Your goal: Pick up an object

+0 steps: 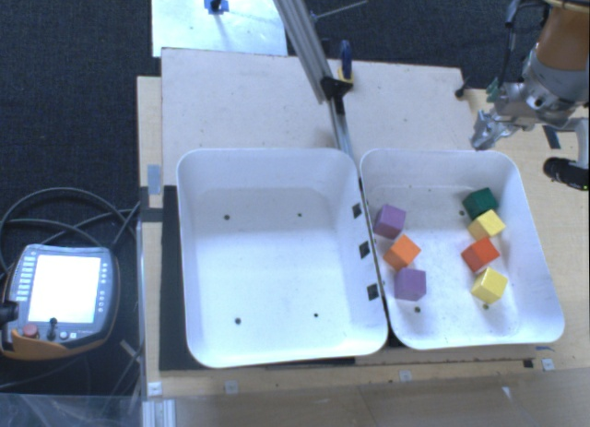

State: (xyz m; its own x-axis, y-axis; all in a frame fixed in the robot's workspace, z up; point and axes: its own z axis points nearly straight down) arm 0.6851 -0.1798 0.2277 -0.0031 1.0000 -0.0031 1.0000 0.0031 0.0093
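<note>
Jaws [486, 135] hover beyond right bin [442, 331] — seven cubes inside.

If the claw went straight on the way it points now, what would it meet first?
Probably the far rim of the right white bin: the claw points down there. The dark green cube lies beyond. Depth is unclear.

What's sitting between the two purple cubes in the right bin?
In the camera view, an orange cube lies between the upper purple cube and the lower purple cube, close to both, near the left wall of the right bin.
</note>
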